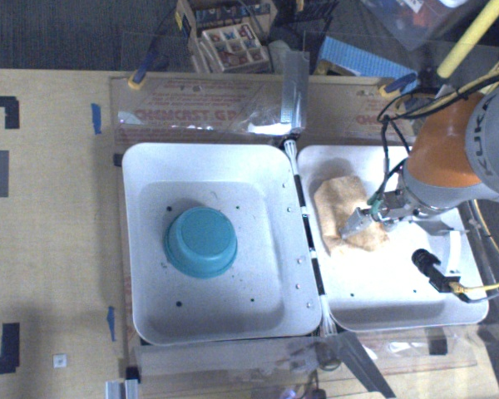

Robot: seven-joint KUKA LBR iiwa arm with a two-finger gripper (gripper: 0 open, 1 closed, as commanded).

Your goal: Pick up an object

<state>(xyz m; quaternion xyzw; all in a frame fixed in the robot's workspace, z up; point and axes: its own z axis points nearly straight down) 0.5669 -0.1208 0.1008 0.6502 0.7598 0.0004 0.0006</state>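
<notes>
One tan, crumpled lump (339,199), seemingly cloth or some spongy stuff, lay in the upper left part of the right bin (399,293), close to the wall shared with its neighbour. By its folded, uneven surface it was probably light and soft, likely to sag and give under pressure rather than slip or break. A pinch on a raised fold near its middle would have suited it better than a grab at the thin edge, where material might have pulled free.

Directly at the lump's lower right side sat the gripper (360,221), low over it and apparently touching it. Whether the gripper was open or closed, or had caught any of the material, could not be told: its tip was small, blurred and merged with the tan surface. It also covered part of the lump's right edge, so the full outline was unclear.

Behind it, the arm (449,152) ran off toward the right. In the left bin (150,169) a teal bowl (201,240) rested upside down, well apart.
</notes>
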